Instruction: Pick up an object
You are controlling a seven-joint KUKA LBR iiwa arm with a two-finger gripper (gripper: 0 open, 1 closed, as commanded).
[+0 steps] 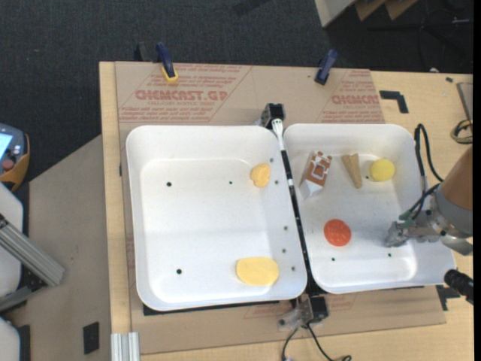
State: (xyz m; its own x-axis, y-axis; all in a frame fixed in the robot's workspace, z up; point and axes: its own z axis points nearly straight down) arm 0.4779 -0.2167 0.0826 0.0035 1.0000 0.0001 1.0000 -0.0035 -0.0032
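One red-orange ball (337, 232) lay nearest the gripper (394, 236), at its nine o'clock, apart from it; whether the claw was apart or together could not be told.

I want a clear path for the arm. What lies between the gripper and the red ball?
In the camera view, bare white bin floor separates the gripper from the red ball.

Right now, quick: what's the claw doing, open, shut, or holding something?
Claw: low over the right bin, right of the red round piece; open or shut cannot be told, nothing seen between it.
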